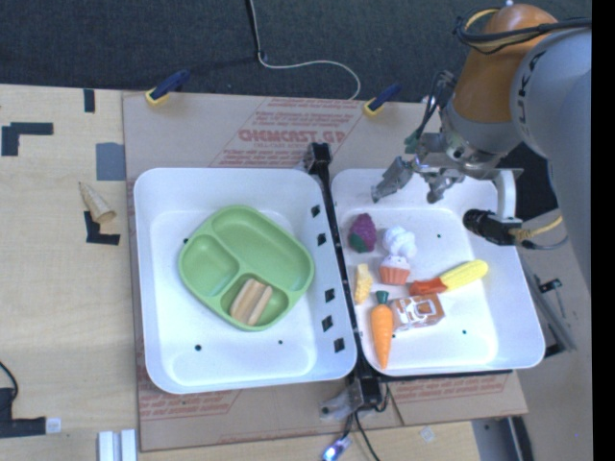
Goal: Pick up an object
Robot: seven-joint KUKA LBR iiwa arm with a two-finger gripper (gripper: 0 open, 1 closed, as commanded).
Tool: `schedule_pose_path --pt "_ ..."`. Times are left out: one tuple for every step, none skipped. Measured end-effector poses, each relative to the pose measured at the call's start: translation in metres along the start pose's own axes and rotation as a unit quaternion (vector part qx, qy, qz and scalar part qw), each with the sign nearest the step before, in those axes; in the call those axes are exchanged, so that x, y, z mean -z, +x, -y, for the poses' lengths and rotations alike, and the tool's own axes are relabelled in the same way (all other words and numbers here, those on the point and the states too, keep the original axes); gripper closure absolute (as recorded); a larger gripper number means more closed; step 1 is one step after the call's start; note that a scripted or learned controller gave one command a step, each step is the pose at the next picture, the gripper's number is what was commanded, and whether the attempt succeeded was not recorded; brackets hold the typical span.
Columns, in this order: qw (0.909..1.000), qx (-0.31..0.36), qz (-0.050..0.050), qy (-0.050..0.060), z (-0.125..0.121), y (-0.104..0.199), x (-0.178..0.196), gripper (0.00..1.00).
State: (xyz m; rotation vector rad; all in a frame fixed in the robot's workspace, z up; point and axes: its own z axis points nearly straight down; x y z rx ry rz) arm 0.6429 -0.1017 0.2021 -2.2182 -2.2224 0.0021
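Note:
My gripper (415, 182) hangs over the far edge of the right bin (500, 339), its two fingers spread open with nothing between them. Below it in that bin lie a purple grape bunch (362, 230), a cupcake (397, 255), a small yellow corn piece (362, 282), a yellow corn cob (463, 275), an orange carrot (381, 331) and a red-and-white packet (419, 311). The grapes sit closest, just below and left of the fingers.
The left bin (163, 349) holds a green divided plate (246, 263) with a tan bread-like piece (252, 301) in one compartment. A black divider (331, 257) runs between the bins. The arm's grey body (567, 84) fills the upper right.

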Motion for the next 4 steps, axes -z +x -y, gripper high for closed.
schedule_pose_path --pt "1.0000 0.000 0.000 0.003 0.049 0.006 -0.125 0.00" --pt "1.0000 -0.001 0.001 -0.001 0.077 0.007 -0.117 0.00" --pt "1.0000 0.000 0.001 -0.001 0.076 0.007 -0.107 1.00" --pt "1.0000 0.004 -0.002 -0.004 0.084 0.092 -0.012 1.00"
